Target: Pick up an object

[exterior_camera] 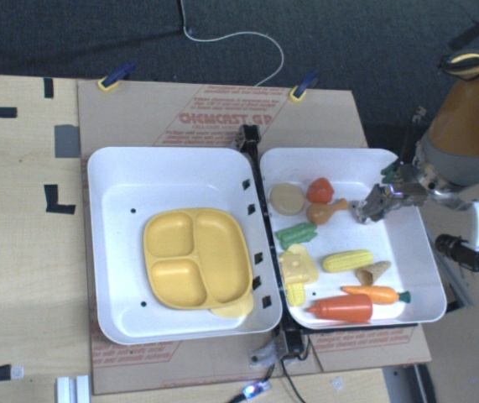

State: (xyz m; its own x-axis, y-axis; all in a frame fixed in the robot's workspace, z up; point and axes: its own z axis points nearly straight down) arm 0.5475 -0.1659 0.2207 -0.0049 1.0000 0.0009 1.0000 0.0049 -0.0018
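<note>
My gripper hangs over the right bin, near its upper right part, with nothing visibly held. Just left of it lies an orange-brown toy drumstick, close to the gripper's tip. A red tomato and a beige round disc lie further left. Lower in the bin are a green vegetable, a yellow cheese wedge, a yellow corn cob, a small cone, a carrot and a red pepper.
The left bin holds a yellow divided plate. Both bins rest on a cardboard sheet held by blue and yellow clips. A white cable loops over the dark floor behind. The arm's grey and orange body stands at the right.
</note>
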